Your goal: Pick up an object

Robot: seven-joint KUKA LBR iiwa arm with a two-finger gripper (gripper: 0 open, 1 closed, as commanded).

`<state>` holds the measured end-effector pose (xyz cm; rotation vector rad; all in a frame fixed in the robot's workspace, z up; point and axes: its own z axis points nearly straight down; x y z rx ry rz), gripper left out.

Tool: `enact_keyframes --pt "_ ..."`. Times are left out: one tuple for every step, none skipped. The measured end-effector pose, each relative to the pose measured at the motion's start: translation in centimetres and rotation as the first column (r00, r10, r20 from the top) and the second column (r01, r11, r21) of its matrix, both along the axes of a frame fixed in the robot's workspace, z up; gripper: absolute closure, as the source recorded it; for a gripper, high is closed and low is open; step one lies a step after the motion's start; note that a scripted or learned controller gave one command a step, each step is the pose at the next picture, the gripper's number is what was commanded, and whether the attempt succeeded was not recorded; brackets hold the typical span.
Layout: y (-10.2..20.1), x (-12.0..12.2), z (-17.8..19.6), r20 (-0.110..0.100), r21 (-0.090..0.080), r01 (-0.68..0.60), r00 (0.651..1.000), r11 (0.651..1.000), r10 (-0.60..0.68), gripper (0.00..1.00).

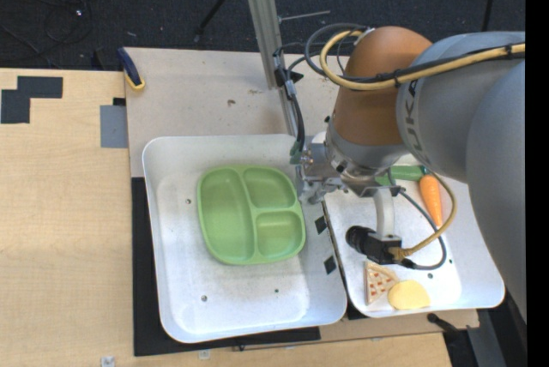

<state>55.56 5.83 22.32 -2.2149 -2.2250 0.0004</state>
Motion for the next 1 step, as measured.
enact_keyframes --pt "4.97 1.05 -0.89 -0.001 -0.001 0.000 1.000 1.000 0.000 1.00"
